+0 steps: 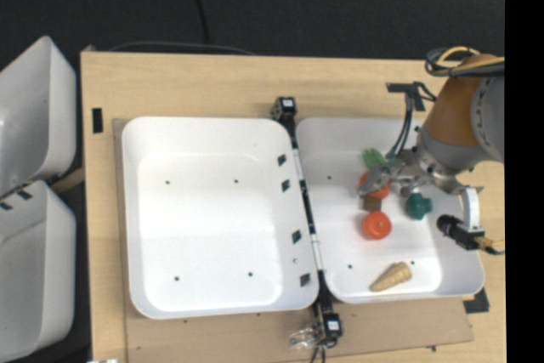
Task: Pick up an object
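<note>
Down in the right bin (340, 268) we see the gripper (384, 181) sitting low among small toys. We cannot tell how wide it is or if it has anything. A brown block (372, 201) touches it at 7 o'clock. A red ball (376, 225) lies at 6 o'clock, a green piece (373, 156) at 12 o'clock, a teal toy (416, 206) at 4 o'clock. A tan cone (390, 276) rests near the bin's front.

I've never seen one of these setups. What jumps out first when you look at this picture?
The grey arm with its orange band reaches in from the right, its gripper low over a huddle of small things in the right bin. Bright colours stand out there: an orange-red ball, a teal piece, a green piece, and a tan cone lying near the front edge. Beside it sits the left bin.
</note>
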Tool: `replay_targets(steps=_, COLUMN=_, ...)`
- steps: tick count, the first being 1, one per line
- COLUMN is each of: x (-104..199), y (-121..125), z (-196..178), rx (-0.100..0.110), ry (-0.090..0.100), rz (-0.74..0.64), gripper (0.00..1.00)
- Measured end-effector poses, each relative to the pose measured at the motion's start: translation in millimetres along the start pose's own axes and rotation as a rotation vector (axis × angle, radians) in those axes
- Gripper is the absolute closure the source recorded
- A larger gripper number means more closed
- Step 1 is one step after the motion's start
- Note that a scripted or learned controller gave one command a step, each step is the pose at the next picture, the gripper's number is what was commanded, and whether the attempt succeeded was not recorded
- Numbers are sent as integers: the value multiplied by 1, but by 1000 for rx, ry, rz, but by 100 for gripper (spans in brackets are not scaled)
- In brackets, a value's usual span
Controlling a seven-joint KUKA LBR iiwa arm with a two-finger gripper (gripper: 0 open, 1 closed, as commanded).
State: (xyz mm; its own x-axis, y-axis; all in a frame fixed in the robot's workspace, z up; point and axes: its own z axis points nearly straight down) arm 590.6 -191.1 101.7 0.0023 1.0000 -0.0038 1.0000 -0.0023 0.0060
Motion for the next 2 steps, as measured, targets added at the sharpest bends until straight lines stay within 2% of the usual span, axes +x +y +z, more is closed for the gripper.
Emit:
replay_targets(steps=1, x=1, y=-1, z=-11, rx=1, ry=1, rz=-1, gripper=100)
replay_targets(steps=2, x=70, y=29, z=-98, rx=-5, ry=3, rz=-12, gripper=100)
